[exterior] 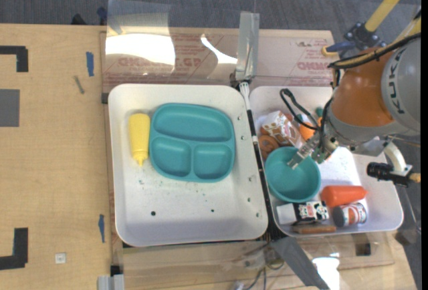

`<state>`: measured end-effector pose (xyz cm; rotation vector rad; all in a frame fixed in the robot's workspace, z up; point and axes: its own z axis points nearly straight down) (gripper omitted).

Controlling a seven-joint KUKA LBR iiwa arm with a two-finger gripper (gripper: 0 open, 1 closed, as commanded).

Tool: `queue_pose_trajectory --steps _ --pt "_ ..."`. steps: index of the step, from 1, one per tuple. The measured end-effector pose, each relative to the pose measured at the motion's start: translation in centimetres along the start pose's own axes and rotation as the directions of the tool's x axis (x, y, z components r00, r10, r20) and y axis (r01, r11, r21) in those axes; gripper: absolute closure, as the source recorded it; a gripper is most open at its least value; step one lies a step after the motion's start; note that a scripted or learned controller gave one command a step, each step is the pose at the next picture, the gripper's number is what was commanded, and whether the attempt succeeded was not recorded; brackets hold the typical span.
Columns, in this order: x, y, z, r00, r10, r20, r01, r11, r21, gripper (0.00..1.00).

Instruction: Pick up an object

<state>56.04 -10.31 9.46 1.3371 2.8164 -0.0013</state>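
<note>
My gripper point(298, 158) hangs over the teal bowl point(293, 178) in the right bin point(391, 215), its tip just inside the bowl's upper rim. Nothing shows held in it. Around the bowl lie a crinkled snack bag point(275, 127), an orange object point(342, 194), a small dark-capped can point(350, 214) and a black-and-white box point(309, 212). In the left bin point(194, 225) rest a teal divided plate point(192, 141) and a yellow bottle point(139, 137).
The arm's grey body and orange band point(361, 98) cover the right bin's upper right part. A black cable point(294, 108) loops near the snack bag. A metal divider point(246, 55) stands behind the bins. A brown stick point(314, 230) lies by the right bin's front wall.
</note>
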Motion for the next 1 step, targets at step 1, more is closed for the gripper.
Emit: queue_pose_trajectory --steps 1 --pt "-0.58 10.24 -15.09 0.999 -0.045 -0.013 0.045 0.999 -0.002 1.0"
